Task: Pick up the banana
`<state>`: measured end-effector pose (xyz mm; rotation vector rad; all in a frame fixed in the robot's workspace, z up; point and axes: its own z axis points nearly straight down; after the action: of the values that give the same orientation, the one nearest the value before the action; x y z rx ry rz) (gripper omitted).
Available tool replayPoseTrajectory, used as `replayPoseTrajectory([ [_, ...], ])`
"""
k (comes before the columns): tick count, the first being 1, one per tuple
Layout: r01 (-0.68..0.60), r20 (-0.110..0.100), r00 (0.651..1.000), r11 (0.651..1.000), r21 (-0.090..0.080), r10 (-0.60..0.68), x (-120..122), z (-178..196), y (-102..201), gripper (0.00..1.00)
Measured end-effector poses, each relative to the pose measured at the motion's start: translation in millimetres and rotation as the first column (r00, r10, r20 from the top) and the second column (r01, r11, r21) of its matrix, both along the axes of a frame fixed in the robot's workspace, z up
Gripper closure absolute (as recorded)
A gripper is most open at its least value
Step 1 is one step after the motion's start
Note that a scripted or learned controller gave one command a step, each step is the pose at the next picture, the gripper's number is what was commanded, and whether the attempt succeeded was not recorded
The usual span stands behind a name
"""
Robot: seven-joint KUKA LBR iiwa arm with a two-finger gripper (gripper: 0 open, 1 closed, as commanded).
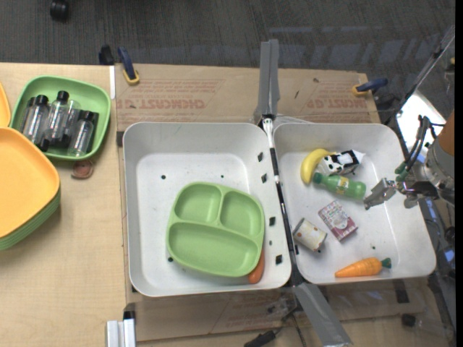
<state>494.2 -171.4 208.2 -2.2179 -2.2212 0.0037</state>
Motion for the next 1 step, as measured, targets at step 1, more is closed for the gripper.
replayPoseTrajectory([
  [1, 0.041, 0.001, 0.999, 0.999, -0.001, -0.041, 47.3, -30.1, 39.7, 0.0],
])
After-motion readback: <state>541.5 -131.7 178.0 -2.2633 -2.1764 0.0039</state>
